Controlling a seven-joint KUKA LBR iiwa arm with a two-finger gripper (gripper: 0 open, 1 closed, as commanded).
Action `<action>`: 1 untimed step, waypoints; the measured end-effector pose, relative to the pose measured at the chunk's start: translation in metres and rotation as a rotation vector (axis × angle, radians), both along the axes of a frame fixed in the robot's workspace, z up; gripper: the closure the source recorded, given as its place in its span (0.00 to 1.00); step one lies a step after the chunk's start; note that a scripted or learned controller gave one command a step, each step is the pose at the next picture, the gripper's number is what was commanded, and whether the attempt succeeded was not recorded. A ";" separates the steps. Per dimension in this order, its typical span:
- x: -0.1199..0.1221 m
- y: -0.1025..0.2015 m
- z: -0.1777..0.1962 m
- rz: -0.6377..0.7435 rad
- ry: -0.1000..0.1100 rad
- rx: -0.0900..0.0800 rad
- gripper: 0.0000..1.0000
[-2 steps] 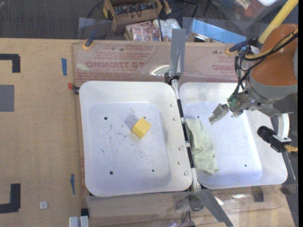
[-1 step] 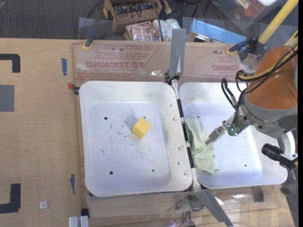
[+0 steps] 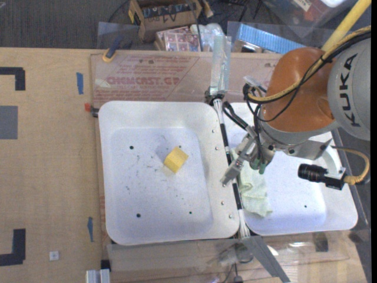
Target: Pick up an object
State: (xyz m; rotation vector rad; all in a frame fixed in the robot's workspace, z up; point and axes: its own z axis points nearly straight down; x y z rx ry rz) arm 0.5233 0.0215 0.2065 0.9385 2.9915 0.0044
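Note:
A small yellow block [image 3: 175,160] lies near the middle of the left bin [image 3: 118,128]. A crumpled pale green-white piece [image 3: 255,194] rests at the left side of the right bin [image 3: 330,217], close to the divider between the bins. My gripper [image 3: 242,173] hangs over that left side of the right bin, just above the upper end of the pale piece. Its fingers [image 3: 228,177] are spread open, and nothing sits between them. The arm's orange band [image 3: 294,93] and grey wrist cover the upper part of the right bin.
A clear plastic strip [image 3: 221,63] stands at the back, where the two bins meet. A cardboard sheet [image 3: 153,81] lies behind the bins, with clutter beyond it. A black cable connector [image 3: 321,174] juts out over the right bin.

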 end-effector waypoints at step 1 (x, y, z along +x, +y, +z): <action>0.012 0.099 -0.050 0.321 0.004 -0.001 0.00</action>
